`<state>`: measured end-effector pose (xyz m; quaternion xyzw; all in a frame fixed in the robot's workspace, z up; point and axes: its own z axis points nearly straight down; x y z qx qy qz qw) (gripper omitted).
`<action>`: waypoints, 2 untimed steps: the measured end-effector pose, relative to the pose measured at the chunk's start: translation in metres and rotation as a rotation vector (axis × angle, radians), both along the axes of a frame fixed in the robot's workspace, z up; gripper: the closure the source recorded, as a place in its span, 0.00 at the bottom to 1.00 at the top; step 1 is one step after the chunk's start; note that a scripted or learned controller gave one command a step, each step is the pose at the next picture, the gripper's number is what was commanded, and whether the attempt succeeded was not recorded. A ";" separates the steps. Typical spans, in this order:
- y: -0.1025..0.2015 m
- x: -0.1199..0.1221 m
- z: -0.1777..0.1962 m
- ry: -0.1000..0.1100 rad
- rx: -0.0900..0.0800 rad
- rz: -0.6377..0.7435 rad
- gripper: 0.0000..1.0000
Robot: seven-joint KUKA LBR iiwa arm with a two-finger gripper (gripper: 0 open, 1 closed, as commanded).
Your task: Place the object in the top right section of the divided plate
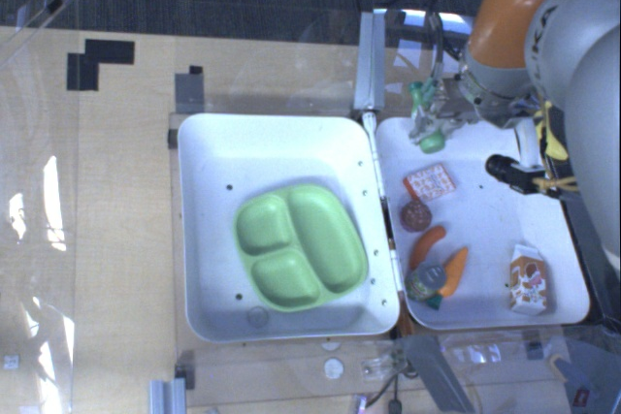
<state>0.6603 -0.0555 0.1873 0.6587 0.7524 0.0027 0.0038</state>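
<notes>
In the left white plastic bin lies a pale green divided plate of moulded plastic, tilted on the bin floor, with two small compartments on its left side and one long compartment along its right; nothing rests in any of them. Across the metal divider, the right white bin carries the loose items. A small red-and-white patterned packet lies flat near the middle, with a round dark brown puck-like piece just below it. Further down, a red-orange toy sausage shape slants beside an orange plastic carrot, and a round grey-green lidded piece touches the carrot's lower end. Toward the bin's near right corner stands a little white and brown carton. At the far end of this bin the grey arm with its orange band comes in, and its two-finger gripper hangs low over a small green object right at its tips; the object looks pinched between the fingers, though the view is cluttered there.
</notes>
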 end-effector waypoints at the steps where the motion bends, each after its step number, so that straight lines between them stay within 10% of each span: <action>1: 0.086 0.004 0.000 0.001 0.001 0.165 1.00; 2: 0.157 -0.045 -0.002 0.004 0.001 0.301 1.00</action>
